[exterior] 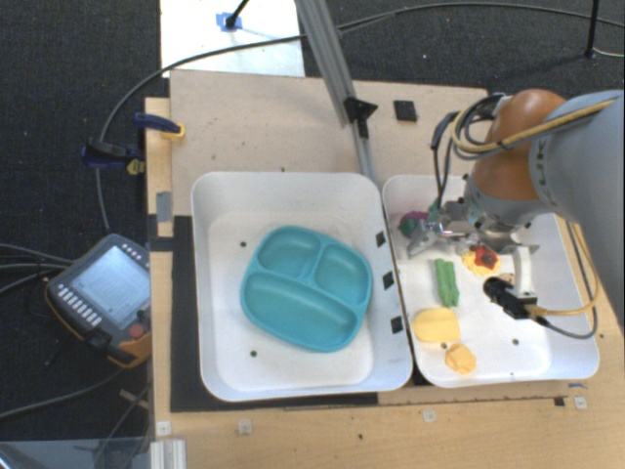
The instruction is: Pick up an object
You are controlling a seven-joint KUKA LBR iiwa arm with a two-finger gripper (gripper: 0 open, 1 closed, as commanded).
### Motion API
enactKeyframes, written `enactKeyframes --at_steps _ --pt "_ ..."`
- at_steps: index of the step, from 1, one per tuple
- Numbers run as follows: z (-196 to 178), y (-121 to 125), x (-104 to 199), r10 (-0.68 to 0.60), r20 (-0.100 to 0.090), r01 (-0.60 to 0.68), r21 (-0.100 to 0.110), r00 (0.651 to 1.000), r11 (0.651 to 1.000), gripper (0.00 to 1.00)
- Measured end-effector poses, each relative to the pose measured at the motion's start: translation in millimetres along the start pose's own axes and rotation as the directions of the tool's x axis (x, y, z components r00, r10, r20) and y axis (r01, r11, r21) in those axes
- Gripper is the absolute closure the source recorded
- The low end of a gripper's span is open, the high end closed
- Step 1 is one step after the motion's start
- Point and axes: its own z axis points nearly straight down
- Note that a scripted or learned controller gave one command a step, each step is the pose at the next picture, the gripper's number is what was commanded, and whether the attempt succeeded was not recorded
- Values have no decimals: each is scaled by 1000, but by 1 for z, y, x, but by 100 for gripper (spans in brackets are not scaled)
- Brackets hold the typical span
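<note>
In the right bin (576, 360) lie several small objects. A green stick-shaped piece (446, 281) sits near the middle. A yellow lump (436, 323) and a smaller yellow-orange piece (460, 360) lie toward the front. A red and yellow piece (481, 260) rests just under the wrist. A purple and green piece (412, 225) lies by the bin's left wall. My gripper (437, 234) hangs low over the back left of this bin, right beside the purple and green piece and above the green stick. The arm's body hides what lies directly under it.
The left bin (220, 262) holds a teal divided plate (308, 287). A black plug on a yellow cable (510, 298) hangs from the arm over the right bin. A slanted metal pole (332, 57) crosses the back of the bench. A teach pendant (103, 296) lies off the bench at left.
</note>
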Motion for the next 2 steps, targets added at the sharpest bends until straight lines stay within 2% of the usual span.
enactKeyframes --at_steps 1,2 --pt "-14 2 0 1 0 -1 -6 1000 1000 100" --pt "-78 3 2 -3 0 3 -8 1000 1000 100"
